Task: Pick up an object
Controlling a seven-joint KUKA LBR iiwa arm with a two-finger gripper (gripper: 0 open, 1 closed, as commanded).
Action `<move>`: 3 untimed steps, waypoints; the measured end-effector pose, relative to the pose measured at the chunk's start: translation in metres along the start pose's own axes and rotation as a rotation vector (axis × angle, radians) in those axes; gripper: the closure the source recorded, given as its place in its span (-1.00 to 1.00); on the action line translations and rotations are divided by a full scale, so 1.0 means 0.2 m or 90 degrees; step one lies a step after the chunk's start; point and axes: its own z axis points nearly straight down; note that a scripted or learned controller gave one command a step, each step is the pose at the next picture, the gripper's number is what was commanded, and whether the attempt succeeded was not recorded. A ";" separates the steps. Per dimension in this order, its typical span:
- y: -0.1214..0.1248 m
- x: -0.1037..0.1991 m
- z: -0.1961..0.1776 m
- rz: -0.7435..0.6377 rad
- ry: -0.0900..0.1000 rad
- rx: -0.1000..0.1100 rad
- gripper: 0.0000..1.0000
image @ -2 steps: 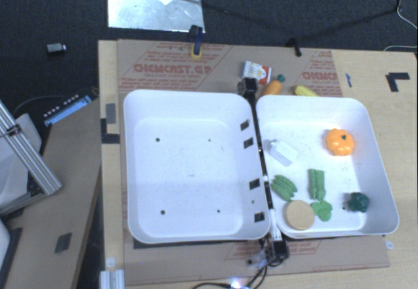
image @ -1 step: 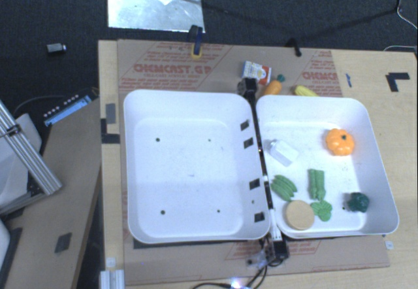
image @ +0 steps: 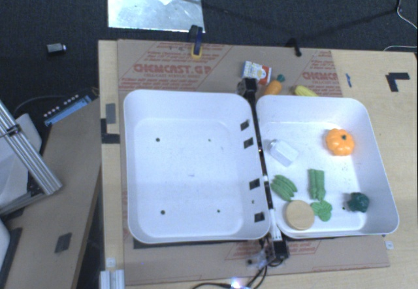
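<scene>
Right bin [image: 369, 125] is busy: pumpkin [image: 339, 142] by its wall, tan disc [image: 300, 214] at the rim. Left bin [image: 189, 150] offers open floor. Gripper's hold: cannot tell.

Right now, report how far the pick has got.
Nothing looks done: every item lies in the right bin: orange pumpkin, clear white piece, green leafy piece, green bean pod, tan disc, small green piece and dark green piece. Nothing is in hand. The whole pick remains.
</scene>
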 end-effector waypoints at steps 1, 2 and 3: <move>0.21 -0.03 -0.14 -0.006 -0.001 -0.002 1.00; 0.02 -0.02 0.15 -0.003 0.002 0.005 1.00; 0.22 -0.02 0.10 -0.006 -0.001 0.000 1.00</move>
